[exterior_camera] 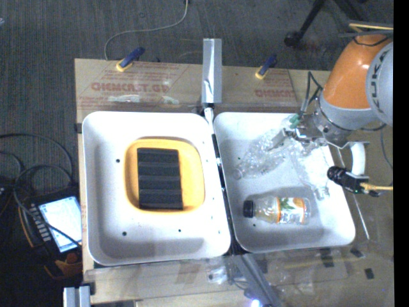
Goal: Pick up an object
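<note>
gripper over right bin, bottle nearer camera

A yellow tray with a black ribbed insert lies flat at the middle of the left bin. In the right bin, a clear bottle with amber drink, dark cap and orange label lies on its side near the front edge, cap toward the left wall. A crumpled clear plastic bottle lies nearer the back edge
</note>
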Robot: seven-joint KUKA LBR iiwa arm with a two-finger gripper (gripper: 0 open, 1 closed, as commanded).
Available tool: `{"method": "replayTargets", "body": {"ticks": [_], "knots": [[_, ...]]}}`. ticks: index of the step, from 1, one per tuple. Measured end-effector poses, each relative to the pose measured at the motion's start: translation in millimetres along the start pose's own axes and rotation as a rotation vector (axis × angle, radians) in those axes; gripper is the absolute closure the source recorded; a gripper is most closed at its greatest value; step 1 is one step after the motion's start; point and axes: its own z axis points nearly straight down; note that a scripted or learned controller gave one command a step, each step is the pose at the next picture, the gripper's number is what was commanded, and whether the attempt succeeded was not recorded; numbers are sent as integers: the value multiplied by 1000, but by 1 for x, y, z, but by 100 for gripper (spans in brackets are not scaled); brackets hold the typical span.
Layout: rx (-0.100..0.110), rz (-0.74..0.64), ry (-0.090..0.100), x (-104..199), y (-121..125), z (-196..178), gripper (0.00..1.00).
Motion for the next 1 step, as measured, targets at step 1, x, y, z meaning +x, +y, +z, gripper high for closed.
{"method": "replayTargets", "body": {"ticks": [1], "knots": [[0,-175,0,-28,-51,88,0]]}}
